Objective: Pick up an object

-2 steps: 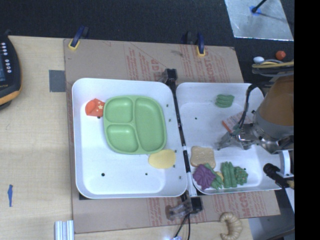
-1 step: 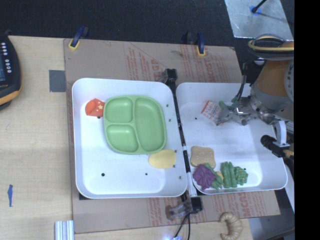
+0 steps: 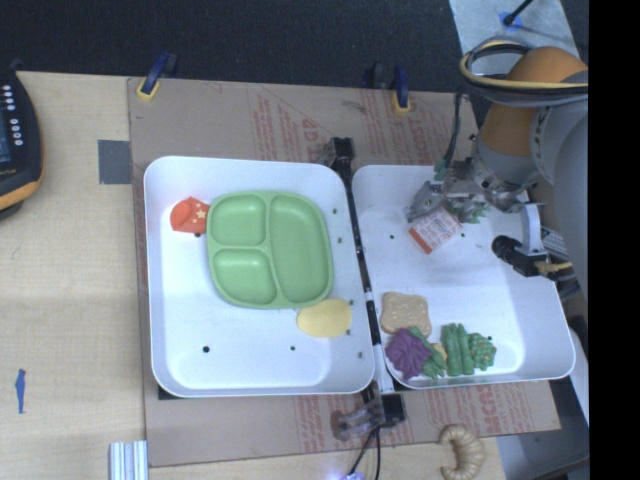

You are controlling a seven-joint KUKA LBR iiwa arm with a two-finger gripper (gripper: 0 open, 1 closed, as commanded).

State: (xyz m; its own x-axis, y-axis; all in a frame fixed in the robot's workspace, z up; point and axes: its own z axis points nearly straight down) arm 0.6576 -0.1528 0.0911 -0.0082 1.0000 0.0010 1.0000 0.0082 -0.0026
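- Camera view: the gripper [image 3: 447,198] hangs low at the far side of the right bin [image 3: 540,313], just above a small red-and-white packet [image 3: 436,232] lying tilted on the bin floor; whether it touches the packet cannot be told.
- How the gripper stands, spread or pressed together, I cannot tell; the metal parts blur together there.
- Near the bin's front lie a slice of toy bread [image 3: 405,312], a purple piece [image 3: 408,351] and green beans [image 3: 466,349].
- The left bin [image 3: 180,358] holds a green divided plate [image 3: 270,248], a red piece [image 3: 188,215] and a yellow piece [image 3: 325,318].
- Judged step: reaching for a grasp, the packet the likely target. Next, the gripper must close on it squarely, then lift straight.
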